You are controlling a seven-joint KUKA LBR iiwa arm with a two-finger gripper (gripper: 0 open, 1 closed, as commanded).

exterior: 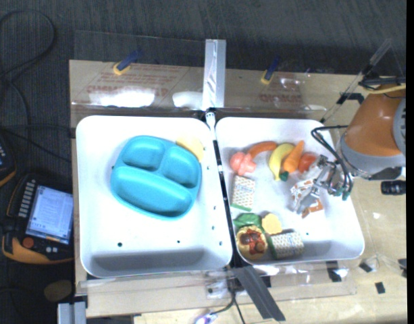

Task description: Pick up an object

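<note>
— Claw status?
— Gripper (306,198) low in right bin (342,245), fingers too blurred to tell open or closed.
— Objects?
— Banana (280,159), carrot (294,155) just left of it; blue divided plate (157,175) in left bin (98,248).

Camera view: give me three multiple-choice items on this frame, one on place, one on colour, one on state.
1. Where does the blue plastic divided plate lie?
A. left white bin
B. right white bin
C. on the bench

2. What colour is the band above the arm's wrist?
A. green
B. orange
C. blue

3. Where is the tool now?
A. over the left bin
B. outside both bins
C. low over the right white bin, among the toy foods

Key: 1 A, the plate fills the middle of the left white bin. 2 B, the orange band sits at the right. 3 C, the tool hangs beside the yellow toy banana.
</note>
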